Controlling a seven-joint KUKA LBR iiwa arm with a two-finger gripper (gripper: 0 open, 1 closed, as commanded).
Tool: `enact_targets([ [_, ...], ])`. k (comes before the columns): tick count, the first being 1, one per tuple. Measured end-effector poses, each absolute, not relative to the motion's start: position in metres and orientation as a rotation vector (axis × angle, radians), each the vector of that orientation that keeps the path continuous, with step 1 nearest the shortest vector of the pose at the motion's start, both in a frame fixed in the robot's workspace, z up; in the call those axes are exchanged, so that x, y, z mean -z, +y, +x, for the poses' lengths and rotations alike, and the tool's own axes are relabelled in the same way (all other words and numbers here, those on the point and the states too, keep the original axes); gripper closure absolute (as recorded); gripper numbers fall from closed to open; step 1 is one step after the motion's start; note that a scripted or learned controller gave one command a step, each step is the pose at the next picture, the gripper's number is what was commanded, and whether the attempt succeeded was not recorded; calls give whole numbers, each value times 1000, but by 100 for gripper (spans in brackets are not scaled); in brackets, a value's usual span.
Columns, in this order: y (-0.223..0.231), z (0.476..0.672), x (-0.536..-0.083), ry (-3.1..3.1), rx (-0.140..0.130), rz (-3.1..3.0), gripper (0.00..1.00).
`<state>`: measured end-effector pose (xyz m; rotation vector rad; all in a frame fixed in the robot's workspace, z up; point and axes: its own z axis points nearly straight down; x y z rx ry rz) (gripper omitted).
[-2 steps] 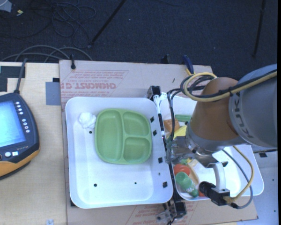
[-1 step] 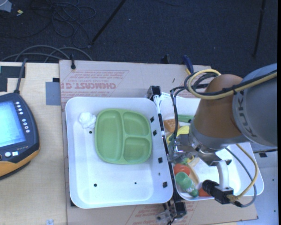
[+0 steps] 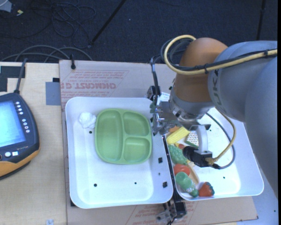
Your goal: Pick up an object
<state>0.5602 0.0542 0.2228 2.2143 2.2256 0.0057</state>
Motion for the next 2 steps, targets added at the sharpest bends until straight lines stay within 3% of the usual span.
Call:
enact_targets([
  [1, 69, 526, -472, 2218, -21, 2212, 100],
  [2, 71, 472, -343, 2231, 24, 2228, 100],
])
